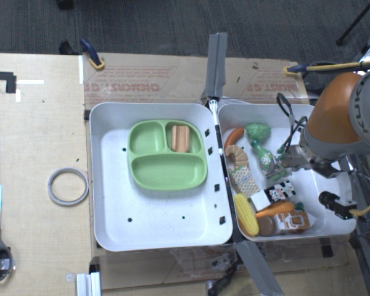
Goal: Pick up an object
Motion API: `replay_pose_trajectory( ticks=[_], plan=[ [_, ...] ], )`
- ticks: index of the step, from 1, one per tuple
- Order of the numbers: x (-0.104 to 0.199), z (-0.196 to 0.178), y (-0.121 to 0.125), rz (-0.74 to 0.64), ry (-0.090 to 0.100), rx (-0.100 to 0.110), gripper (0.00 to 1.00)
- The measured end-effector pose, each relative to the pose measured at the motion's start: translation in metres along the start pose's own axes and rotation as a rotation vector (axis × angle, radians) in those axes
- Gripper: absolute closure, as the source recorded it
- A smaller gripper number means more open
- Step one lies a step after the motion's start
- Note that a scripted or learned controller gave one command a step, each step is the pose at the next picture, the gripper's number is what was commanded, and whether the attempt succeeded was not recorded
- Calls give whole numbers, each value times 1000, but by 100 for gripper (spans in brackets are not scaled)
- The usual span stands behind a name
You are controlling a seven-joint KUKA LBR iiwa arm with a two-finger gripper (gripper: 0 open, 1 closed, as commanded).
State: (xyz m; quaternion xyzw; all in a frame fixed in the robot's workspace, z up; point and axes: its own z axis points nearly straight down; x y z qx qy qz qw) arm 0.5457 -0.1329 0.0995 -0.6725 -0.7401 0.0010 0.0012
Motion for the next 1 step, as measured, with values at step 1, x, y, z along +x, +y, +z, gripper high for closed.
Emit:
replay_pose_trajectory(
  ticks=[1],
  plan=[
    [98, -131, -18, 218, -1, -1, 100]
  ],
)
